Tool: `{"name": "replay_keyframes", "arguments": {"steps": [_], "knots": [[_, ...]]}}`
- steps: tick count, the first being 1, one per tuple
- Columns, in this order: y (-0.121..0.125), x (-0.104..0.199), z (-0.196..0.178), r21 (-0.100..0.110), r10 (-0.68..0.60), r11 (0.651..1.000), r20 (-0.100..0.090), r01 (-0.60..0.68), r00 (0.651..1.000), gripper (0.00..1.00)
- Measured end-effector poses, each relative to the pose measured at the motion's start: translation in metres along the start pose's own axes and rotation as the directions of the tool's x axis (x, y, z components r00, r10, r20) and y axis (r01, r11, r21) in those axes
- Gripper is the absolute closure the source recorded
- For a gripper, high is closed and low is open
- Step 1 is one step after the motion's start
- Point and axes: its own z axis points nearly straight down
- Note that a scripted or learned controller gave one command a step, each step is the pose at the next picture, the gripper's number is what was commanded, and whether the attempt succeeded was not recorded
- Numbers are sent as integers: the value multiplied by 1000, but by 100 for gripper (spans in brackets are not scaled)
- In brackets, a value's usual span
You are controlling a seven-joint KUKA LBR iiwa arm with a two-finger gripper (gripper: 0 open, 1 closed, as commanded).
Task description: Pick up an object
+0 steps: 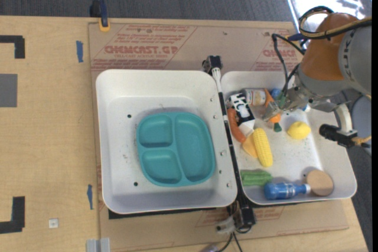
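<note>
Clamps, near edge: a black clamp [242, 218] sits at the front where the two bins meet; I judge it keeps them pressed side by side.
Left bin [112, 127]: it carries a teal divided plate [175, 149], lying flat in the middle, well apart from the toys.
Right bin [342, 177]: all the small things lie here, so a pick must happen on this side.
Front row: a blue bottle [285, 190] lies on its side, touching a round tan disc [321, 182]; a green piece [255, 177] lies just behind the bottle.
Middle: a corn cob [262, 147] lies on an orange piece [237, 128], maybe a carrot; a yellow lemon-like toy [299, 130] rests apart, to the right.
Back row: a black-and-white small bottle [243, 110] and a jar [256, 97] lie near the far wall.
Gripper [282, 106]: it is low over the far part of the right bin, near a small orange thing [276, 120] and the jar. I judge it is reaching for one of these.
Gripper state: cannot tell; the arm [331, 56] and cables cover it from above.
Hard to see: which object is the target, and what the small coloured bits under the wrist are.
Far edge: a second black clamp [212, 63] holds the bins together at the back.
</note>
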Motion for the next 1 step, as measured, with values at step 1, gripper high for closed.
{"name": "replay_keyframes", "arguments": {"steps": [1], "knots": [[29,65,-147,-6,-31,1000,-4,31,1000,100]]}}
